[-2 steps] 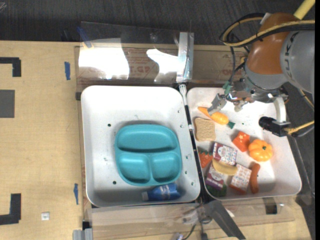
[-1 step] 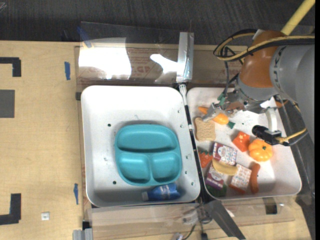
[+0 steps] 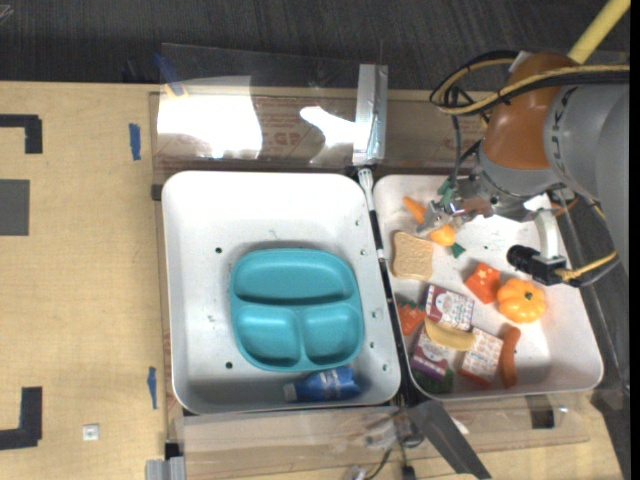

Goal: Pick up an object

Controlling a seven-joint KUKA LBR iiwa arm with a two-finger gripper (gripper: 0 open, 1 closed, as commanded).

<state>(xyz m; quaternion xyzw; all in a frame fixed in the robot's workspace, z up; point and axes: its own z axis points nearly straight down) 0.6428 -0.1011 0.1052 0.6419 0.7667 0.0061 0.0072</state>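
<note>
Nearest the camera a blue bottle (image 3: 322, 384) lies by the teal tray (image 3: 296, 306) in the left bin (image 3: 190, 208), while the jaws (image 3: 447, 208), their spread not discernible, hover in the right bin (image 3: 575, 353), where a small orange piece (image 3: 443, 235) sits just below them, so the reach seems under way and the next move calls for lowering onto it.

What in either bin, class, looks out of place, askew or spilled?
Nothing looks spilled or damaged. The teal divided tray sits slightly askew in the left bin, with a blue bottle on its side against the front wall. The toy foods lie jumbled in the right bin.
</note>
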